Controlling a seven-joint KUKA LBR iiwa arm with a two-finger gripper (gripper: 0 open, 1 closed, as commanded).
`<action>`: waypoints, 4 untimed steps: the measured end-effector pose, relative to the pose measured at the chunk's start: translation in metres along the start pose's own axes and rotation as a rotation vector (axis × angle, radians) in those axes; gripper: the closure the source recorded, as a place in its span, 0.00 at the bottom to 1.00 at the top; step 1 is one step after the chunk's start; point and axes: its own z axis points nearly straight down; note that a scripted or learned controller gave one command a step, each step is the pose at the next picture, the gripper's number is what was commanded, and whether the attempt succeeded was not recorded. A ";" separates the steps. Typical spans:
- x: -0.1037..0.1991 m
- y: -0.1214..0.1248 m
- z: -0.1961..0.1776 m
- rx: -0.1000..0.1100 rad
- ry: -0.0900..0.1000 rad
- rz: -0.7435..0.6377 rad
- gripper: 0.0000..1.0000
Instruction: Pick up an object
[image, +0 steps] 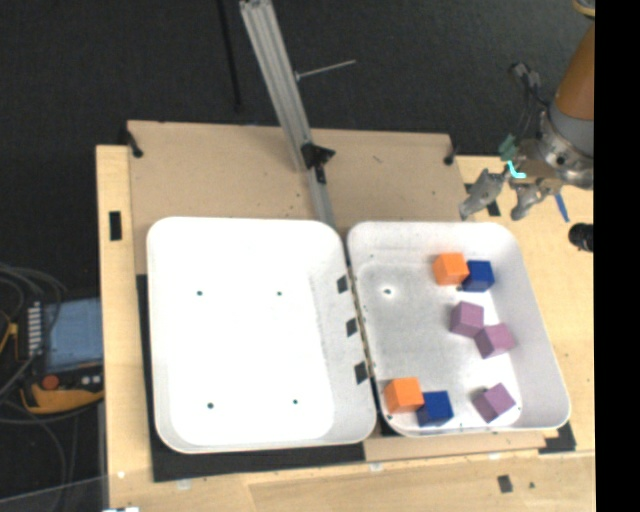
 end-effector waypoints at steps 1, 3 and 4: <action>-0.001 0.000 -0.002 -0.003 -0.003 -0.002 0.00; -0.001 -0.004 0.123 0.002 -0.001 0.002 0.00; -0.004 -0.001 0.157 -0.023 -0.007 0.003 0.00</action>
